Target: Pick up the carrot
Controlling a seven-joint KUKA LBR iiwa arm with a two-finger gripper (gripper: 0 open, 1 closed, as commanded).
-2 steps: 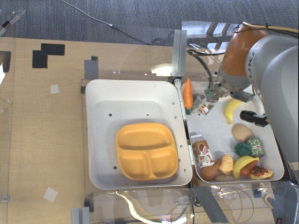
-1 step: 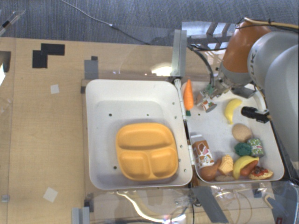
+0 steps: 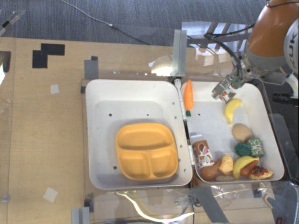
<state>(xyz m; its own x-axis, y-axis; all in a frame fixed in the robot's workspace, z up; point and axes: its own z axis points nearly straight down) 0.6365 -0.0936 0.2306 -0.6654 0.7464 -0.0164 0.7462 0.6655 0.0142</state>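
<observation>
Lying upright along the right bin's (image 3: pixel 268 125) left wall, the carrot (image 3: pixel 188 95) sits well left of the gripper (image 3: pixel 225 90), whose finger opening cannot be told.

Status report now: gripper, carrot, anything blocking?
Gripper above right bin, near banana. Carrot lies untouched at the bin's left wall. Nothing on the carrot.

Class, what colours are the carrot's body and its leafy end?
The carrot has an orange body and a green end, seen in the camera view.
</observation>
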